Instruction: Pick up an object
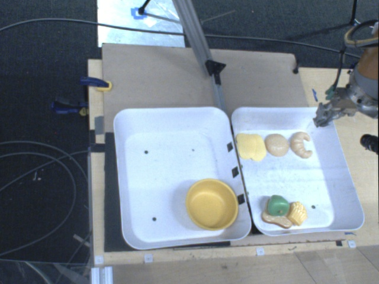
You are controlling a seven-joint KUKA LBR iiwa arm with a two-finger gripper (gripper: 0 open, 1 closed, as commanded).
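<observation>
Yellow bowl [212, 203] in white bin [136, 135], green toy [276, 205] beside

Below me both white bins [177, 123] look like smooth, glossy plastic. The yellow bowl [212, 203] looks matt plastic. The surface [154, 76] looks like matt board.

A robot lab or test room is shown. Two white bins [172, 123] are set side by side on a plain board table [160, 76]. Toy food is kept in one bin, such as a small toy croissant [301, 144], and a yellow bowl [212, 203] in the other. Black cables [41, 176] are spread over the dark carpet floor [47, 52]. Blue and yellow clamps [95, 84] are fixed at the table edge. A metal pole [195, 28] is stood over the table.
</observation>
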